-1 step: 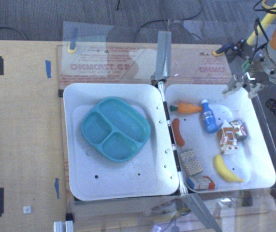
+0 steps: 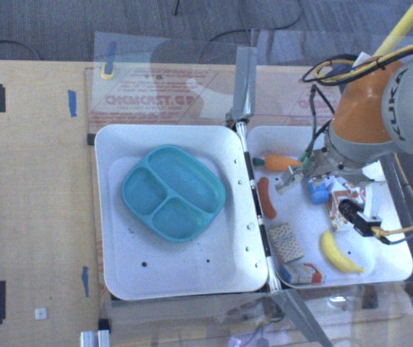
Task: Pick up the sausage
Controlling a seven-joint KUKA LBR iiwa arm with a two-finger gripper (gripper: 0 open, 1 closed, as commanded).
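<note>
Two white bins sit side by side on the desk (image 2: 32,194). The left bin (image 2: 119,266) holds a blue divided plate (image 2: 173,192) near its centre. In the right bin (image 2: 390,262), the sausage (image 2: 266,197) lies lengthwise along the left wall, at about nine o'clock from the bin's middle. A carrot (image 2: 281,163) rests at eleven o'clock, a banana (image 2: 340,253) at five o'clock, a speckled block (image 2: 286,241) at seven o'clock. The arm (image 2: 380,114) reaches in from three o'clock, and its claw (image 2: 300,176) hangs low just beside the carrot, at two o'clock from the sausage and apart from it.
</note>
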